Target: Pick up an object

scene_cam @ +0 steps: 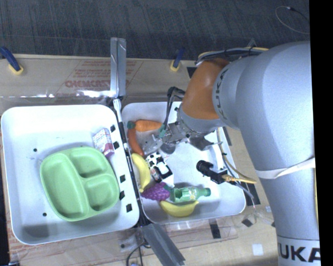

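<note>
Gripper (162,140): metal, hanging near right bin's (235,201) left wall; jaws' state unclear.
Tray (79,183): smooth green, lying in left bin (19,163).

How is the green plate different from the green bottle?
The green plate lies in the left bin; the green bottle lies in the right bin. The plate is far bigger and pale matte green with three compartments; the bottle is small, see-through and lying on its side across a banana. Both are green.
</note>
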Controlling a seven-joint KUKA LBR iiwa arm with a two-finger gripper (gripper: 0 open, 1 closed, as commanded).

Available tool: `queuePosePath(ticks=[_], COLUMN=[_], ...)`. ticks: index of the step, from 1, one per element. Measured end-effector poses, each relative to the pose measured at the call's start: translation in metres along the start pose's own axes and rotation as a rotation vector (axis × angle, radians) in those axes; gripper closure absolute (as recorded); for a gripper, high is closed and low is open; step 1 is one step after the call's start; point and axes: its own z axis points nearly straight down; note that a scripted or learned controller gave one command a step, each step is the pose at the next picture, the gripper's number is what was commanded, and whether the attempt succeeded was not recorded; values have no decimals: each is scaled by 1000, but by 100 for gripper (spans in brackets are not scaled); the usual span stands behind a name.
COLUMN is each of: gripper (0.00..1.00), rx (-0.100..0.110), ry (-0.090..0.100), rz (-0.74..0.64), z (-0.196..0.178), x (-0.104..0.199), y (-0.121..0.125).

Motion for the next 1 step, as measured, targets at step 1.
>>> queuePosePath(ticks=[1], gripper=[0], rx=[0], ry=[0], rz=[99], z=[0], x=[-8], y=[-48])
